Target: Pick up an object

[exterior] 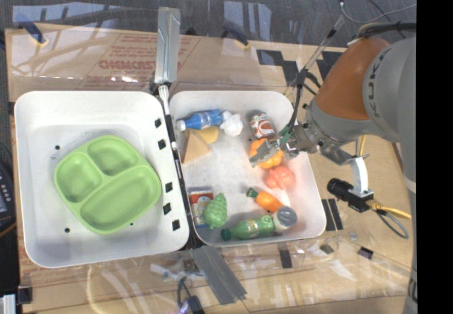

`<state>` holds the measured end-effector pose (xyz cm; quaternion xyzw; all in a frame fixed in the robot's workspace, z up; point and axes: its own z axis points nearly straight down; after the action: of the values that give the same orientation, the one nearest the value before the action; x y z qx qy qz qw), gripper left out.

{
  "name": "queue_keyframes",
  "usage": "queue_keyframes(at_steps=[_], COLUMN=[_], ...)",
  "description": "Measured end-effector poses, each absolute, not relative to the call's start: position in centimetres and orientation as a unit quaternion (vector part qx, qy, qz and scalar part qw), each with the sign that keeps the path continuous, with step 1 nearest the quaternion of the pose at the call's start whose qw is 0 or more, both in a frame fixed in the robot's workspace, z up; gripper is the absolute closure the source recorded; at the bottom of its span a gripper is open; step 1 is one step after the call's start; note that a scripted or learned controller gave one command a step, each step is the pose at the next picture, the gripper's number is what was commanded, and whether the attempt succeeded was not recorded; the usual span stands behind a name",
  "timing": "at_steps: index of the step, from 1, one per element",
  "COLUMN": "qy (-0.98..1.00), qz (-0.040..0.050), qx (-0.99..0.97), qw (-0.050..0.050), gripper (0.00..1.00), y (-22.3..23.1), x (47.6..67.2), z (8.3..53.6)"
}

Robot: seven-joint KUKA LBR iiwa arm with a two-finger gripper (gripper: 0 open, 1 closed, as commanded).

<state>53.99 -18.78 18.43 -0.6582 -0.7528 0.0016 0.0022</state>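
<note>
- The bench (pixel 85 58) is covered in brown cardboard under clear plastic sheeting, with a grey carpeted floor beyond its far edge.
- Two shallow white bins sit side by side on it, touching along their inner walls: the left bin (pixel 28 164) and the right bin (pixel 311 206).
- In the left bin lies a green divided plate (pixel 106 182) with three compartments, set a little toward the near left.
- The right bin holds the clutter. Along its far wall lies a blue bottle (pixel 202 119) on its side, with a white crumpled lump (pixel 231 124) just beside it and a small patterned can (pixel 261 125) to the right of that.
- A tan wedge (pixel 195 144) rests near the bin's left wall, just below the blue bottle.
- Near the front lie a small red and white box (pixel 200 201), a green bumpy toy (pixel 216 211) touching it, a green bottle (pixel 255 226) with a grey cap on its side, and a small carrot (pixel 266 200).
- A pink toy (pixel 280 177) sits near the right wall.
- My arm (pixel 368 93) reaches in from the right, over the right bin's right wall.
- My gripper (pixel 272 150) is low over an orange and yellow toy (pixel 270 159), just above the pink toy; I cannot tell how it is set or whether the toy is gripped.
</note>
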Motion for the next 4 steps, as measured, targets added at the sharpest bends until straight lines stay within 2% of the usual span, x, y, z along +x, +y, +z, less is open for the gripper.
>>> queue_keyframes(at_steps=[1, 2, 3, 4], qy=[-0.776, -0.778, -0.792, -0.705], qz=[-0.0002, -0.0006, -0.0011, -0.0018], qx=[-0.631, -0.628, -0.610, -0.710], qw=[0.002, -0.001, -0.002, 0.009], gripper=[0.00, 1.00, 1.00, 1.00], y=[-18.3, -18.4, -18.7, -20.1], x=[47.8, 48.1, 48.0, 55.5], z=[9.0, 9.9, 10.3, 8.8])
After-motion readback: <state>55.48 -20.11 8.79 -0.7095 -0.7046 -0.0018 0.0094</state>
